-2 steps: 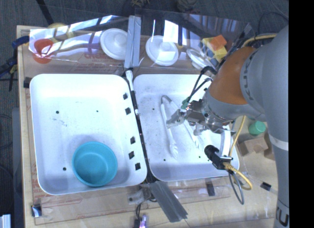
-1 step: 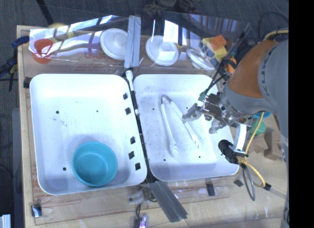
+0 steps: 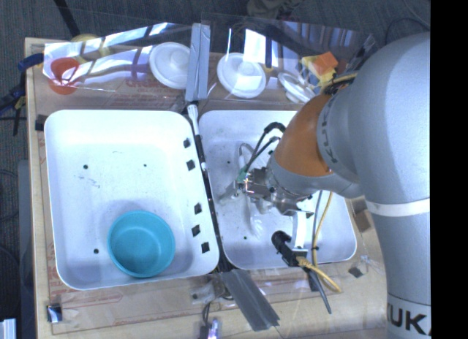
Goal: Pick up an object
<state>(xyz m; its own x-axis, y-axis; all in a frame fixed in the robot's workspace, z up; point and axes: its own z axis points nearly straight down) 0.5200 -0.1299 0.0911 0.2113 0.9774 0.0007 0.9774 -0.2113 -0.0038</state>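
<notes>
A teal bowl (image 3: 141,243) sits upright in the near part of the left bin (image 3: 66,155). My gripper (image 3: 246,184) is low in the right bin (image 3: 227,250), near that bin's middle left, with the grey arm and its orange band (image 3: 303,147) covering much of the bin. Just below the gripper lies a pale, see-through shape (image 3: 259,219) on the bin floor; I cannot make out what it is. Whether anything is in the gripper is hidden by the wrist.
Behind the bins stand two white round lids (image 3: 172,63) (image 3: 241,74), an orange-red cup (image 3: 64,74) at the far left and a yellow-orange item (image 3: 319,66). The raised divider (image 3: 199,184) with black clips separates the bins.
</notes>
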